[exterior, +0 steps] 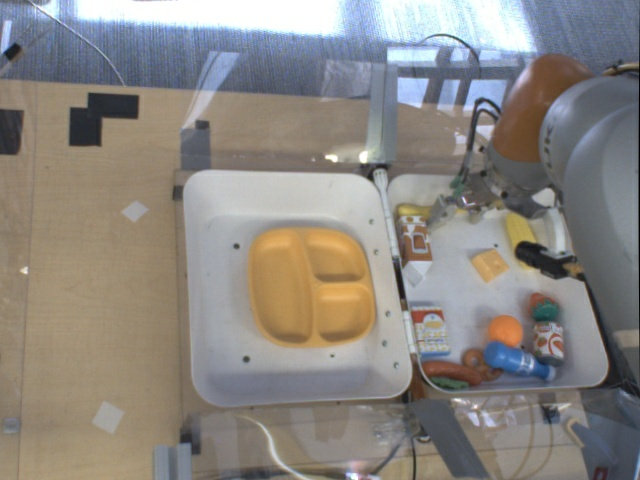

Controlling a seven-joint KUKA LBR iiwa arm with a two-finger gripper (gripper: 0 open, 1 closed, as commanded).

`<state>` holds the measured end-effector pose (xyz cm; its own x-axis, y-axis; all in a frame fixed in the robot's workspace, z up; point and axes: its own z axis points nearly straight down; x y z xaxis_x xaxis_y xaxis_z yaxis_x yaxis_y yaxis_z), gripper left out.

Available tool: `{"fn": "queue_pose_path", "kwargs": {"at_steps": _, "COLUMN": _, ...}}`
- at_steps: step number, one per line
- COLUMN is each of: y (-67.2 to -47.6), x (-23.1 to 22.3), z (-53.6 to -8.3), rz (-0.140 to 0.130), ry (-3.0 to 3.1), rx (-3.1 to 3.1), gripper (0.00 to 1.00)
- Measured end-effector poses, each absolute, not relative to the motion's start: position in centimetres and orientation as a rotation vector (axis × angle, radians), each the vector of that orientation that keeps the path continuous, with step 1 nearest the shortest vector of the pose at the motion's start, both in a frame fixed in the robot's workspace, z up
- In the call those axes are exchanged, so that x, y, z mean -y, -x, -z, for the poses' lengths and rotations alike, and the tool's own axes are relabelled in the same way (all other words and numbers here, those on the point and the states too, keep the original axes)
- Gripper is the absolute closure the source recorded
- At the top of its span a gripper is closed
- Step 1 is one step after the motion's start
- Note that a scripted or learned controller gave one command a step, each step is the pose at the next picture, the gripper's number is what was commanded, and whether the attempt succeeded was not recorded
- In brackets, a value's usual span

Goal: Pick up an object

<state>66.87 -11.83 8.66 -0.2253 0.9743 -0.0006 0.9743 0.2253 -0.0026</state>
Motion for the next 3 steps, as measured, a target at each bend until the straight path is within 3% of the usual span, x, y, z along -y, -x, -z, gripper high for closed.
{"fn": "queue_pose_path", "kwargs": {"at_steps": 1, "y": -66.8, "x": 12.0, "z": -9.8, "rz": -0.015, "ry": 1.944, "rx": 2.462, "gripper": 1.00}}
{"fn": "queue_pose_path", "kwargs": {"at_steps": 2, "y": -67.0, "x": 11.9, "z": -10.0, "rz": -0.006, "ry": 1.947, "rx": 2.468, "gripper": 0.00}}
{"fn": "queue_pose_path", "kwargs": {"at_steps": 3, "y": -66.8, "x": 10.4, "z": -9.1, "rz": -0.018, "ry": 1.746, "rx": 2.623, "gripper": 0.00}}
